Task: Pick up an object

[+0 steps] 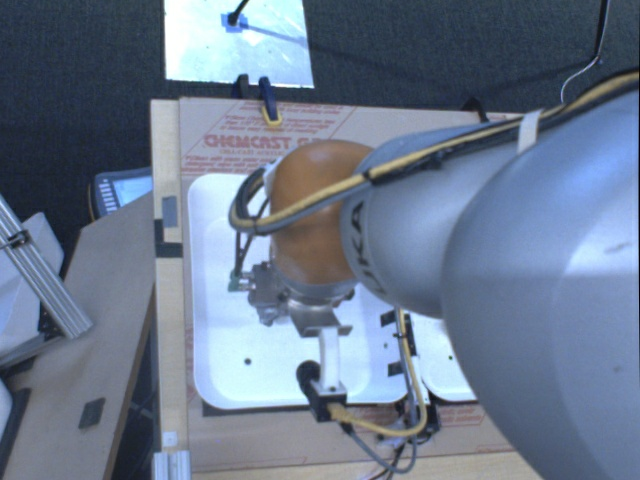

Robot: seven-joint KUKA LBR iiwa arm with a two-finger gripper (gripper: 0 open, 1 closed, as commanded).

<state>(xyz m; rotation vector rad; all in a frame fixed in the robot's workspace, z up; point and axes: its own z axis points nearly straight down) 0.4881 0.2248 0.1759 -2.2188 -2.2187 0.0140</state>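
Note:
My arm reaches in from the right, and its grey body and orange band [315, 213] cover most of both bins. The gripper [263, 298] hangs low over the middle of the left white bin [215, 268]; its metal base shows under the orange band, and the wrist hides what lies beneath it. On the bare bin floor to the left and front I see a tiny dark speck [247, 360] and no other loose object. A small slice of the right bin [447, 376] shows under the arm.
The bins rest on a cardboard sheet with red print [250, 138], clamped at the back [268, 103]. A shiny square panel [238, 28] lies behind it. At far left an aluminium rail [40, 278] leans on a side table.

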